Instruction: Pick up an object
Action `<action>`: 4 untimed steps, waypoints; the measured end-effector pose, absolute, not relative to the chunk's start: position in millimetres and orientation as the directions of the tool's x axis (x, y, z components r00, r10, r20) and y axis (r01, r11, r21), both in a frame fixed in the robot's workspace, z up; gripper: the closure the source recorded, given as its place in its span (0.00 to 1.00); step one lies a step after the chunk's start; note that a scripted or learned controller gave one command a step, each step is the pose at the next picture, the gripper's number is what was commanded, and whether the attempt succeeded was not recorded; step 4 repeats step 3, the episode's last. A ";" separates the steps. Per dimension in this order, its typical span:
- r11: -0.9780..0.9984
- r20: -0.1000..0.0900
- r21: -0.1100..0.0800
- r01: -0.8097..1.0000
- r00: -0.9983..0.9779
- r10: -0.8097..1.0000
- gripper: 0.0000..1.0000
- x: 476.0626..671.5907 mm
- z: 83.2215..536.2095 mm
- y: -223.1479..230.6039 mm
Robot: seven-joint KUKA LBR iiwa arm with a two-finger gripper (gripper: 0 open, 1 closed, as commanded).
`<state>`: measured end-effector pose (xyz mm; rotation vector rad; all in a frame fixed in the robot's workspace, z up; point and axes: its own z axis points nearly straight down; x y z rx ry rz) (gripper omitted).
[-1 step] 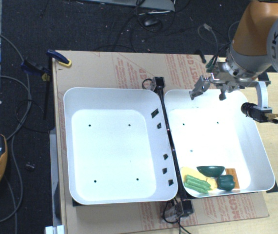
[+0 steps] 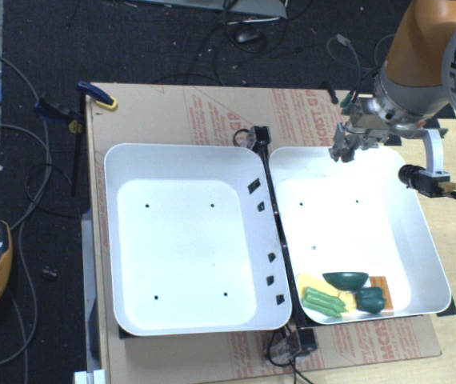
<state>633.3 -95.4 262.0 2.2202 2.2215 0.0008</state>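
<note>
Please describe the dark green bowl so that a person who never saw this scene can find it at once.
Look at the right bin, the one the arm reaches over, and go to its near edge, where several small things lie together. The dark green bowl sits at the top of that group. It is the rounded, darkest one, unlike the ridged light green piece and the yellow piece beside it.

cardboard-topped bench (image 2: 204,106), 2 white bins (image 2: 124,166) side by side

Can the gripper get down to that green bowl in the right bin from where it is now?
Probably yes. The gripper hangs over the right bin's far edge, the bowl sits at the near end, and only bare bin floor lies between.
</note>
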 end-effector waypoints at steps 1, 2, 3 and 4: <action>0.003 0.000 0.011 1.000 -0.003 1.000 1.00 615.2 383.2 -52.1; 0.004 0.002 0.010 1.000 -0.004 1.000 1.00 576.4 492.5 5.8; 0.006 0.001 0.001 1.000 -0.006 1.000 1.00 607.7 512.5 74.3; 0.006 0.001 0.001 1.000 -0.006 1.000 1.00 607.7 512.5 74.3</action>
